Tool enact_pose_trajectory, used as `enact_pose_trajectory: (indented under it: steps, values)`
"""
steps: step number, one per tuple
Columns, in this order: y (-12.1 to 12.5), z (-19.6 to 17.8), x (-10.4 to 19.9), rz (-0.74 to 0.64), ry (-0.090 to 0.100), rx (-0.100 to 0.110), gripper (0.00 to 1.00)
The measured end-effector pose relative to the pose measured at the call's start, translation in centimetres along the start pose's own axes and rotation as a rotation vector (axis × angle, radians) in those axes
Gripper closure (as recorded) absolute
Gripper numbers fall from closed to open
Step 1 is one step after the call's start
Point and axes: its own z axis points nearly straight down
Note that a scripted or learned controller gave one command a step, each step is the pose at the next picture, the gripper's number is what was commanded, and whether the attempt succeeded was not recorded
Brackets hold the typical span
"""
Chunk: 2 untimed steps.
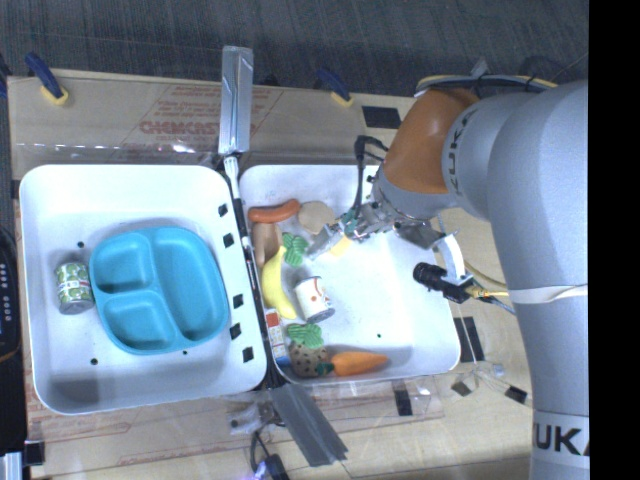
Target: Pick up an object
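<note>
The right bin (400, 318) holds a heap of toy food along its left side. A sausage (273, 212) and a beige round piece (316, 214) lie at the back. Below them are a green leafy piece (295, 248), a banana (272, 286) and a small white cup with a red mark (313, 296). An orange carrot (358, 364) lies at the front beside a green and brown toy (305, 338). My gripper (335, 233) is low in the bin's back half, just right of the green piece and the beige piece. A small yellow bit (341, 248) shows beside its tip.
The left bin (50, 368) holds a blue divided plate (158, 288) and a small green can (72, 286) by its left wall. A metal divider (236, 98) stands between the bins at the back. The arm's grey body (520, 198) covers the bench's right side.
</note>
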Motion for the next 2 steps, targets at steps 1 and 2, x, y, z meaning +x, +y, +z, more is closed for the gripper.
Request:
enact_pose_trajectory:
  steps: [1, 2]
  values:
    - [0.10, -1.13, -0.02, -0.003, -0.001, -0.001, 1.00]
    - [0.09, -1.09, -0.01, -0.003, -0.001, -0.001, 0.00]
